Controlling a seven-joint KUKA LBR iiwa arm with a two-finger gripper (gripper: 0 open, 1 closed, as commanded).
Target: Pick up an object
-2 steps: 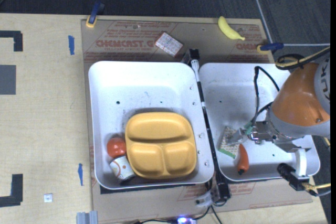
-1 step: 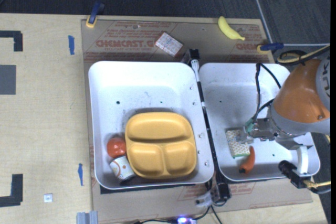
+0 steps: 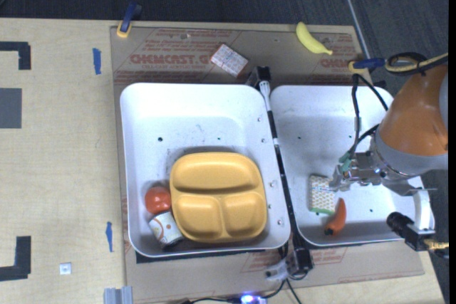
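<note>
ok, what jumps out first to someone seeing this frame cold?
The big yellow divided tray in the left bin, with an orange-red ball and a small white-and-orange toy tucked at its left edge. Then the arm's orange band over the right bin, the hand above a checkered pad and a red-orange chili-like toy.

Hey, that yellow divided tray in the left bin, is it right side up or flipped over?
Flipped over. The yellow tray shows three bulging, rounded sections rather than hollow wells, so its underside faces up in the left bin.
</note>
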